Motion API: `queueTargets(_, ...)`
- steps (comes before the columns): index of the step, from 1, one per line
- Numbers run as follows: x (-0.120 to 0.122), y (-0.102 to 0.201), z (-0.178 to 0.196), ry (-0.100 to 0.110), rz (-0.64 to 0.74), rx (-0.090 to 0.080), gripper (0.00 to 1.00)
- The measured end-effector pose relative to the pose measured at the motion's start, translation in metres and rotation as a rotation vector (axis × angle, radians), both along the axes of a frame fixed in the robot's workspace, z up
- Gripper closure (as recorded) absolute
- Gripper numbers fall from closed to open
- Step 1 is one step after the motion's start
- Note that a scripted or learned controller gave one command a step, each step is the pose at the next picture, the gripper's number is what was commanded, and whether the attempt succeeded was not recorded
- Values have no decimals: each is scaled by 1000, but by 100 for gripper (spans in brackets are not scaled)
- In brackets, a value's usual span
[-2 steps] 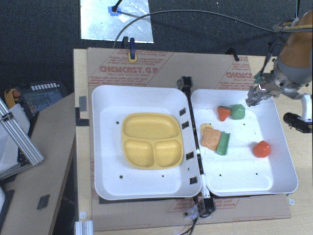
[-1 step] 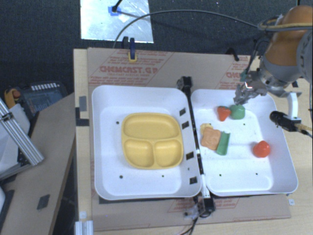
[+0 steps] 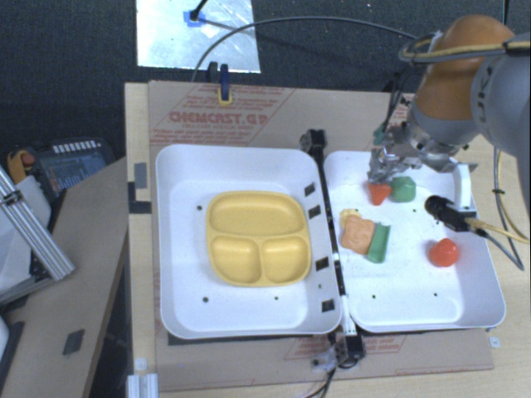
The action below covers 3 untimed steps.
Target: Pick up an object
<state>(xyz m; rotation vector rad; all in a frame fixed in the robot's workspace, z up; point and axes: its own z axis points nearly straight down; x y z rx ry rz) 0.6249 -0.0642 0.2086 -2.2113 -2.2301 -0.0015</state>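
Observation:
My gripper (image 3: 385,170) hangs low over the far left part of the right bin (image 3: 415,305). Directly below its tip lies a small red-orange piece (image 3: 379,194), with a green block (image 3: 404,190) touching it on the right. Nearer the front lie an orange slab (image 3: 358,232) and a green stick (image 3: 379,243) side by side. A red ball (image 3: 443,252) rests toward the right side of the bin. The gripper's tip is dark and seen from above, so I cannot make out whether anything is in it.
The left bin (image 3: 178,222) holds a yellow divided plate (image 3: 253,237). A black fitting with a cable (image 3: 446,211) juts over the right bin next to the arm. A black divider (image 3: 325,222) runs between the bins.

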Motion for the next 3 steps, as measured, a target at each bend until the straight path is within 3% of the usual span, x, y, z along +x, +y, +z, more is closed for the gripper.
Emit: queueTargets(3,-11,157,5,-1,1,0,100)
